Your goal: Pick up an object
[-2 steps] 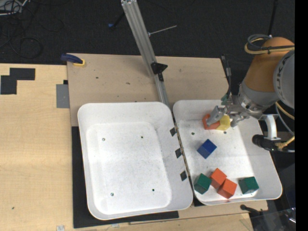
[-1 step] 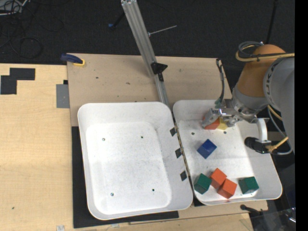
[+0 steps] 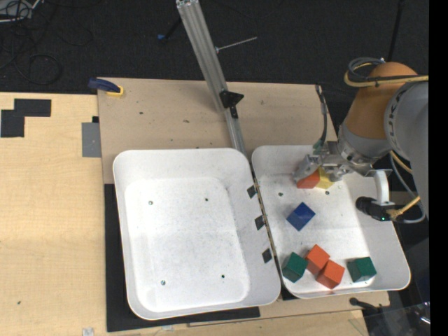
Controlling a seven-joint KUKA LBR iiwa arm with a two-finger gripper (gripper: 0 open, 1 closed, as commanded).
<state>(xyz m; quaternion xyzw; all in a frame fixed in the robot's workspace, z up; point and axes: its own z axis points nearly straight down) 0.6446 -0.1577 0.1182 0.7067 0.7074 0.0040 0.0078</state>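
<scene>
Hand (image 3: 320, 168) sits low over the orange block (image 3: 306, 181), touching it.

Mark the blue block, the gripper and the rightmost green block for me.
blue block (image 3: 301, 216), camera view, centre of its top face.
gripper (image 3: 323, 172), camera view, midway between the fingertips, above the orange and yellow blocks.
rightmost green block (image 3: 362, 269), camera view, middle of its top face.

— Bench surroundings?
— An aluminium rail (image 3: 208, 67) slants across the wooden bench (image 3: 168, 114), a black bracket (image 3: 229, 99) clamped partway down it. A blue-and-yellow clamp (image 3: 105, 86) sits at the bench's far left corner.
— Elsewhere?
— Cables (image 3: 21, 9) lie on dark floor, upper left.
</scene>
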